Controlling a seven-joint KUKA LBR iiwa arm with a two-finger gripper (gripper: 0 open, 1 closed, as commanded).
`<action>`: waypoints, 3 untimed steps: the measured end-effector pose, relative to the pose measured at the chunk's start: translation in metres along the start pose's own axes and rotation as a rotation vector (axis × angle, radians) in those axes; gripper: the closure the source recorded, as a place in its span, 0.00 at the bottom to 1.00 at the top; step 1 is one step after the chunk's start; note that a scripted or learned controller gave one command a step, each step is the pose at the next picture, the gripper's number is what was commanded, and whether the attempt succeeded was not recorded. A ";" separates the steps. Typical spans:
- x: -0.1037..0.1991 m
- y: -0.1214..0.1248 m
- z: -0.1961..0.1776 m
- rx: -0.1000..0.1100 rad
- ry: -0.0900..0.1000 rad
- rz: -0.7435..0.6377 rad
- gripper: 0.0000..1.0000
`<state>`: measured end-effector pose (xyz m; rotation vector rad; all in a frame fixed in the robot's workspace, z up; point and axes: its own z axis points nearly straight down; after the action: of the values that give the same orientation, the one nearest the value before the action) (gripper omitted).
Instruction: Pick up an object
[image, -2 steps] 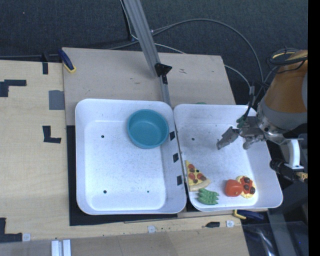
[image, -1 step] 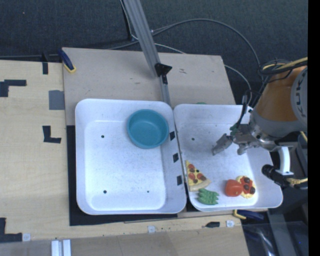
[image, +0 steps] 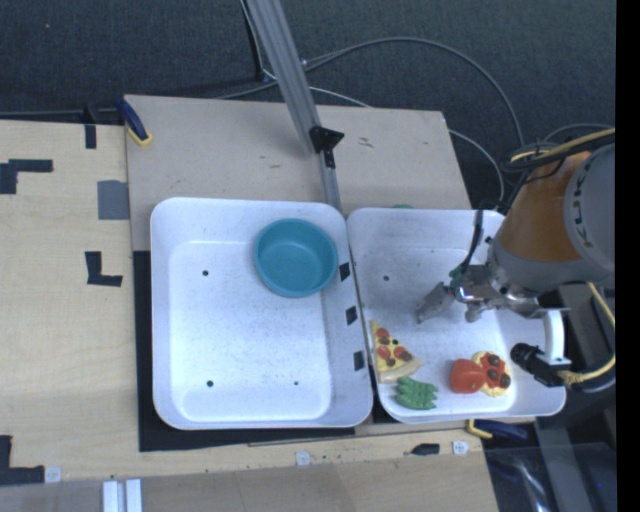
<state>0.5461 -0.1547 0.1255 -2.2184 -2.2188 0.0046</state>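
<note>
My gripper (image: 452, 307) hangs over the middle of the right bin (image: 400, 250), its two grey fingers (image: 432, 303) spread apart with nothing between them. Below it, along the bin's front, lie a pizza slice toy (image: 391, 352), a green leafy toy (image: 416, 393), a red tomato-like toy (image: 466, 375) and a round pizza-like piece (image: 493, 370). The gripper is above and apart from all of these. A blue bowl (image: 295, 257) sits in the back right corner of the left bin (image: 200, 330).
A slanted metal pole (image: 295, 85) crosses the back of the bench and ends near the divide between the bins. Cables run behind the right bin. The arm's orange band (image: 545, 215) and grey body cover the right bin's right side.
</note>
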 end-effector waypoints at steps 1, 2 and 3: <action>0.000 0.000 0.037 -0.005 -0.001 -0.001 0.00; -0.001 0.001 0.025 -0.008 -0.003 0.000 1.00; 0.008 0.007 -0.030 -0.008 -0.001 -0.001 1.00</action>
<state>0.5536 -0.1468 0.1553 -2.2218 -2.2247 -0.0031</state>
